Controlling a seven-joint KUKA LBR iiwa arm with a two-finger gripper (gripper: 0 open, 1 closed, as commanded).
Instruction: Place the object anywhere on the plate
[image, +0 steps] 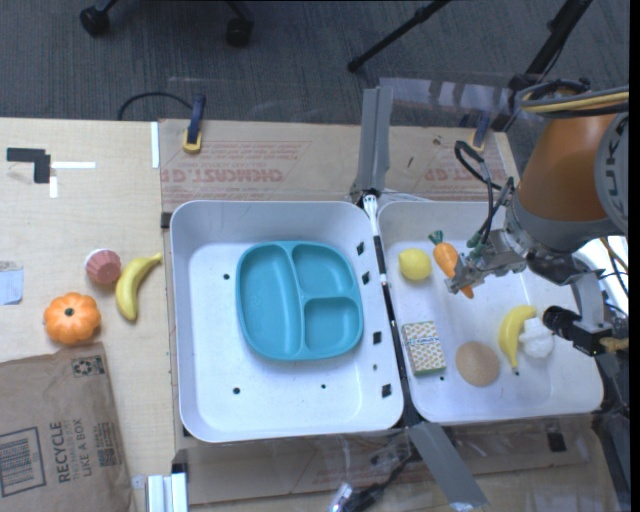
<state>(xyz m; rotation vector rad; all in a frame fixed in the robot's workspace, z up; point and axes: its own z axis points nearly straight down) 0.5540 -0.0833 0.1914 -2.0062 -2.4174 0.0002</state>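
In the right bin (560, 400), the gripper (462, 288) hangs low beside a small carrot (446, 257), which lies next to a lemon (415, 264) near the bin's left wall. The carrot seems to touch or sit just under the fingertips, but I cannot tell whether the fingers are apart or closed, nor whether they have the carrot between them. The same bin also holds a banana (514, 333), a round tan cookie-like piece (478, 363) and a small patterned box (424, 347).

The blue plate (300, 300), with three sections, sits bare in the middle of the left bin (200, 330).

To do this step well, I judge the gripper should centre over the carrot's body, close firmly across its narrow width, lift clear of the wall between the bins, then lower over any section of the plate.

The arm (570, 180), grey with an orange band, hides part of the right bin's far corner, and cables blur the fingertips. Which object is meant is unclear; the carrot is my guess.
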